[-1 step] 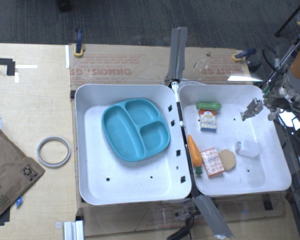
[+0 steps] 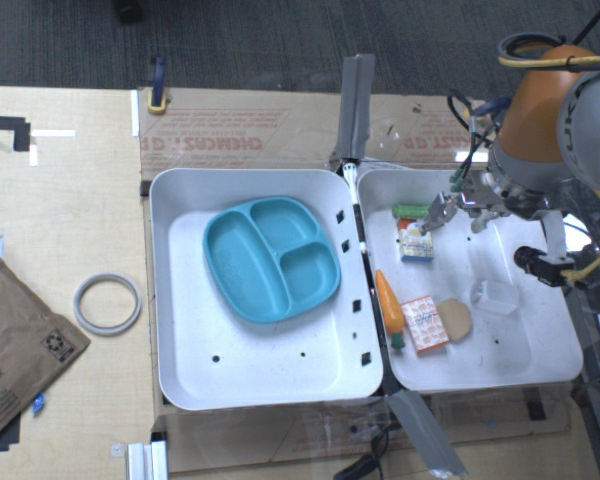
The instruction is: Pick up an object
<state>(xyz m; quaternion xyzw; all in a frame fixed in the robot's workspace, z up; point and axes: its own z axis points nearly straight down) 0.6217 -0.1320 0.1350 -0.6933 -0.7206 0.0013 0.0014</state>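
My gripper (image 2: 440, 214) hangs over the back of the right bin (image 2: 540, 368), reaching in from the right. Just below and left of its tip lies a small white and blue carton (image 2: 416, 246), and a green item (image 2: 412, 211) lies just left of it. Nothing is seen held in the gripper. Nearer the front lie an orange carrot (image 2: 388, 304) along the left wall, a red and white box (image 2: 425, 326) and a tan round piece (image 2: 456, 319). A clear plastic item (image 2: 494, 294) rests mid-bin.
The left bin (image 2: 180, 368) holds a blue divided plate (image 2: 272, 258). A grey divider post (image 2: 356, 103) stands behind the bins. On the bench at left lie a roll of tape (image 2: 107, 301) and a brown cardboard box (image 2: 15, 353).
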